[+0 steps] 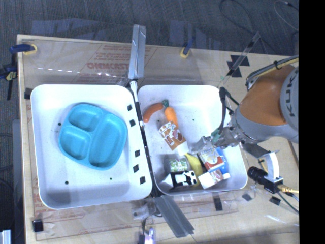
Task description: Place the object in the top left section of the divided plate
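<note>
A blue divided plate [94, 135] lies in the left bin [45, 182], with nothing in its three sections. My gripper [205, 145] hangs low over the front right part of the right bin [203, 96]. It is just above a red, white and blue carton [215, 168] and a yellow banana [193, 162]. I see nothing held in it.
The right bin also holds a carrot [171, 115], an orange sausage shape [151, 111], a patterned orange carton [172, 134], a green can [178, 165] and a black-and-white piece [184, 179]. A divider wall [139, 146] separates the bins.
</note>
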Action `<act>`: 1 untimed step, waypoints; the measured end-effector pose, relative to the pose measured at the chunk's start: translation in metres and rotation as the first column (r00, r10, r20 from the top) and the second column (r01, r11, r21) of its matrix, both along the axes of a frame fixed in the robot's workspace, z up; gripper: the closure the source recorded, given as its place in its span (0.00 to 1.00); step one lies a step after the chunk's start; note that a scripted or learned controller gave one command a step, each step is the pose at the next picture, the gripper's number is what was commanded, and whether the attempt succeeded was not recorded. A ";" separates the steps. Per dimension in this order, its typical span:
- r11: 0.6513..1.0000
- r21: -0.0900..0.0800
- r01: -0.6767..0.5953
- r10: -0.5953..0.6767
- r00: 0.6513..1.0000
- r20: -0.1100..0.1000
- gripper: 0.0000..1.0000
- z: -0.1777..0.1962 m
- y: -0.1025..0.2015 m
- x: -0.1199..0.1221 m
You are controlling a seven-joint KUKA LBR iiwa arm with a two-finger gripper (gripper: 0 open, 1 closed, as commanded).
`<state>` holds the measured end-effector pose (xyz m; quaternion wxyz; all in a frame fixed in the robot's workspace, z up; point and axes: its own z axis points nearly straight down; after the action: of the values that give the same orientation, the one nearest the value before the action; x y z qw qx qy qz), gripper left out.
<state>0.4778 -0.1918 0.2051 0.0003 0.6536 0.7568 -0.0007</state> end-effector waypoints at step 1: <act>0.996 0.002 -0.085 0.085 0.996 -0.003 1.00 0.010 0.099 0.094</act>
<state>0.5720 -0.0926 0.2149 -0.0015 0.6206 0.7841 -0.0008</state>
